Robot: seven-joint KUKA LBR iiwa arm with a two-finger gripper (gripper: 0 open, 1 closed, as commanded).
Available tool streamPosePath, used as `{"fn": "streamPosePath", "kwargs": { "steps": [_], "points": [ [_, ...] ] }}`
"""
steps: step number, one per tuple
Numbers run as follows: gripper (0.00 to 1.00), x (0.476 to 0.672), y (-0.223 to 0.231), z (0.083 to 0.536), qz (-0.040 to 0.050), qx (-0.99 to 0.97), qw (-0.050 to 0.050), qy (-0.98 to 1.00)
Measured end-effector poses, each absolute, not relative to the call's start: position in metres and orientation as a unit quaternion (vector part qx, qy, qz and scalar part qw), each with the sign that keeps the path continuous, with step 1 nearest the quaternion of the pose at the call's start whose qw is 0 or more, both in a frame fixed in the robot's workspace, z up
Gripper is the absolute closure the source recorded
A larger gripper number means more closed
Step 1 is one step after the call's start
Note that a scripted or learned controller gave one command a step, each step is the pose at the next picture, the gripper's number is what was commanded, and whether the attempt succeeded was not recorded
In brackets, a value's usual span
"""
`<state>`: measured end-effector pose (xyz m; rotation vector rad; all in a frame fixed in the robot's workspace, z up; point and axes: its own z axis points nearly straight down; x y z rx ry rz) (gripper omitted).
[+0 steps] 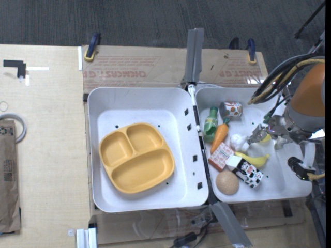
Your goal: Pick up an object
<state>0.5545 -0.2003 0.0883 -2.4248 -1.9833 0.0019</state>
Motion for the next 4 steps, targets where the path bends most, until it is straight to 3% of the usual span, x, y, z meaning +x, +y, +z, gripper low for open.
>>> {"fn": "streamPosePath", "kwargs": {
  "steps": [1,2,3,4],
  "points": [
    [0.00,0.513,-0.202,0.089,-0.0014,-0.852,0.008,-0.523],
    [0.00,0.622,-0.198,0.089,-0.0004,-0.877,0.005,-0.481],
    [0.00,0.586,-0.199,0.089,0.0000,-0.818,0.003,-0.575],
    [1.00,0.585,-0.201,0.095,0.0031,-0.817,0.004,-0.576]
  ]
}}
